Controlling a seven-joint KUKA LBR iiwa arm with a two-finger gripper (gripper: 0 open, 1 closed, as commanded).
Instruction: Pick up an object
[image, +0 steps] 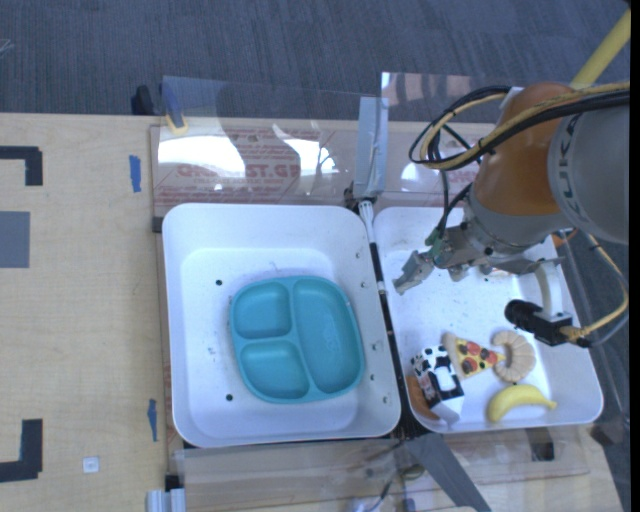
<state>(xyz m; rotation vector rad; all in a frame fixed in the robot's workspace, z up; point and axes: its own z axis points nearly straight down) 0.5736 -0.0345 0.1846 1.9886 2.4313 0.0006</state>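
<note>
Right bin (590, 400), near edge: black-and-white cow toy (437, 377), pizza slice toy (473, 355), ridged beige pastry toy (516, 354), yellow banana (518, 402), all close together. Left bin (190, 300): teal three-compartment plate (297, 338), lying flat at centre. Arm (540, 160): reaches in over the right bin's far half. Gripper (412, 272): fingers slightly parted, nothing between them, near the bins' shared wall, well apart from the toys.

arm (590, 160): grey casing, fat orange band (525, 150) above the wrist
cables (455, 125): black and yellow, looped by the wrist
gripper (418, 268): grey metal, slim
</note>
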